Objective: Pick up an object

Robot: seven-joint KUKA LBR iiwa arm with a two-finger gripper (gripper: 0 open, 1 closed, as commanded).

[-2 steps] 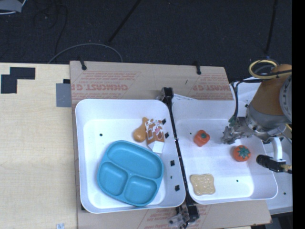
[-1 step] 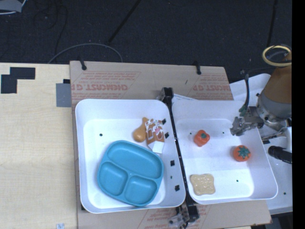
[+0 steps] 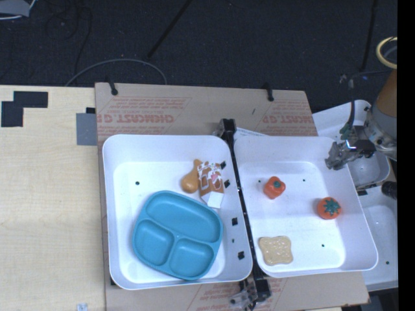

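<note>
Blue tray point(image 3: 176, 235): left bin, front – wide, smooth, hard to pinch; grab its rim.
Toast point(image 3: 275, 250): right bin, front – flat, light; hard to lift.
Orange toy point(image 3: 329, 208): right bin, near the gripper point(image 3: 338, 155) – small, round; squeeze its sides.
Fingers: can't tell.
</note>
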